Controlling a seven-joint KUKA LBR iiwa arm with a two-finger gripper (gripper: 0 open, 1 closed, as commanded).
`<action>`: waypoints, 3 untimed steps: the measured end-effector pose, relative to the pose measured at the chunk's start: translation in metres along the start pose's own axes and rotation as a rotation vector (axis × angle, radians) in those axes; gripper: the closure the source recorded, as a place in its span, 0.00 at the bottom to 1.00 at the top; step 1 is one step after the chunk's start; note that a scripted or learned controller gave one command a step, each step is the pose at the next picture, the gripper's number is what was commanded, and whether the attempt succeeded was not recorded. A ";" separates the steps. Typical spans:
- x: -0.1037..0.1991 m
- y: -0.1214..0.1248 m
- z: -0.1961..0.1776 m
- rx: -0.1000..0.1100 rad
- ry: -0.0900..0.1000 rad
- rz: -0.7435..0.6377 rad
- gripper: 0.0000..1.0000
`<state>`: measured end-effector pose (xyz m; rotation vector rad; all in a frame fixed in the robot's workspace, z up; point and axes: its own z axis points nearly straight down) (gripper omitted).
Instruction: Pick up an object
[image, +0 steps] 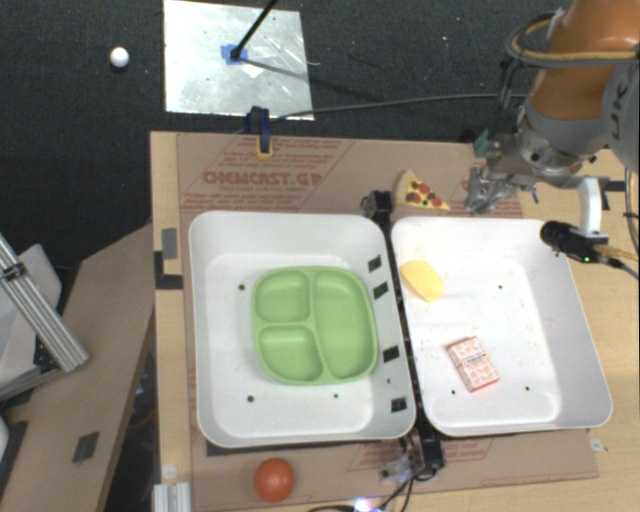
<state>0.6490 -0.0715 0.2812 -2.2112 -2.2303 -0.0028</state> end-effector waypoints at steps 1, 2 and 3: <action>0.048 -0.017 0.003 -0.001 0.000 0.000 1.00; 0.101 -0.020 0.010 -0.001 0.001 -0.001 1.00; 0.155 -0.028 0.017 0.000 0.001 -0.001 1.00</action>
